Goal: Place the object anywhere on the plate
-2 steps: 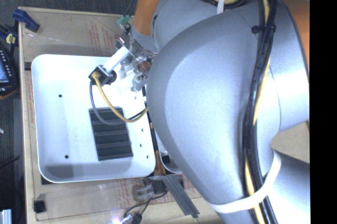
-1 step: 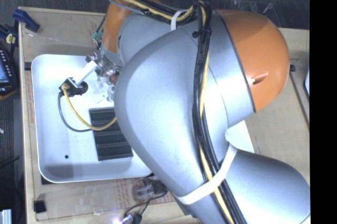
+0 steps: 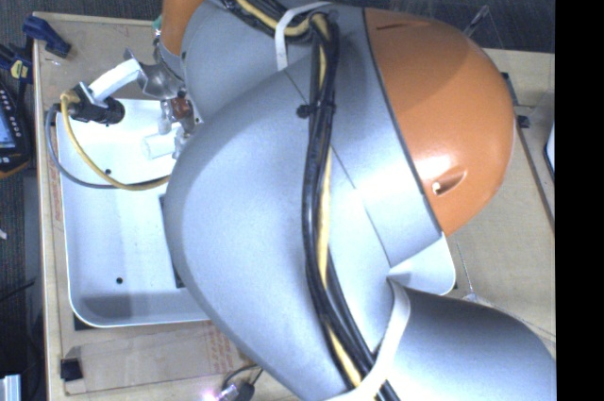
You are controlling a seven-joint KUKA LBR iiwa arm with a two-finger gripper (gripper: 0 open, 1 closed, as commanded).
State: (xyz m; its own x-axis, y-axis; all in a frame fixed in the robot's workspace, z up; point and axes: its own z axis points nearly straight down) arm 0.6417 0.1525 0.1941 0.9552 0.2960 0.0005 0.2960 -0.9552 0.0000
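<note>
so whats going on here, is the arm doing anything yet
The grey and orange arm leans far over the bench and blocks most of the camera view. Its wrist end hangs above the upper part of the left white bin, near a yellow cable. Whether it holds any object cannot be seen from here.

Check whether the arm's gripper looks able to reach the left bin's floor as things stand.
Probably yes: the gripper hangs over the left bin at its far end, and open floor lies beside it.
</note>
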